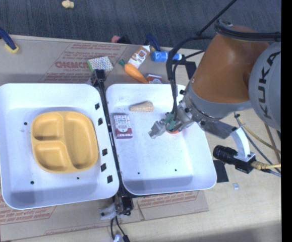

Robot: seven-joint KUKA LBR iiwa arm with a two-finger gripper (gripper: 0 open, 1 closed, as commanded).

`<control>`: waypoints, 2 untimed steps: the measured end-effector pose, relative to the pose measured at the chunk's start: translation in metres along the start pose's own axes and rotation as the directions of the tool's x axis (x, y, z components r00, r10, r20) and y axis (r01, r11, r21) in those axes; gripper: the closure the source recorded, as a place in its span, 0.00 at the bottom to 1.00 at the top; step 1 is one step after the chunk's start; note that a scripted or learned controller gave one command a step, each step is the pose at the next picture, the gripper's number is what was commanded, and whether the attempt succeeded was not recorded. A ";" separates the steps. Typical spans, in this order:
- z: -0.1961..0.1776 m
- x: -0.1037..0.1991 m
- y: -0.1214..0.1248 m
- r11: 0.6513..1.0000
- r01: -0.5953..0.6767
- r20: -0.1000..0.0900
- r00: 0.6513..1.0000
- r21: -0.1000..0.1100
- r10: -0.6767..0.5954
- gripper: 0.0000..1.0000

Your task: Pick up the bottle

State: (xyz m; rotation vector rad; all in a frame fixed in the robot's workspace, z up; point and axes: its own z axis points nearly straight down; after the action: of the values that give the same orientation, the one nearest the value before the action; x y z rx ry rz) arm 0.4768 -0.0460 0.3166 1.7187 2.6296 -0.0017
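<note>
Task judged not yet done. The arm [226, 69] is hung over the right bin [161, 170], with the gripper [159, 129] low near the bin's middle; open or closed can't be told. What's taken for the bottle [141, 56], white w/ a blue cap, is laid on the cardboard [60, 59] behind that bin, well apart from the gripper. 1 yellow plate [64, 140] is set in the left bin [9, 185]. Dark carpet [135, 9] is seen beyond.

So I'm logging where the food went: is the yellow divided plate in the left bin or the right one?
In the left bin. The yellow divided plate lies flat on its floor, walled in on every side.
</note>
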 end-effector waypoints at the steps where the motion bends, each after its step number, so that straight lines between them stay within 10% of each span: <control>1: 0.093 0.017 0.006 0.995 -0.103 -0.003 0.995 0.003 0.103 1.00; 2: 0.125 0.075 0.032 0.988 0.154 -0.004 0.988 0.004 -0.154 1.00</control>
State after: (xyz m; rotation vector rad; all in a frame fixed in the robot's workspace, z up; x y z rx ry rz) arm 0.4756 0.0351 0.1913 1.5131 2.7593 -0.0041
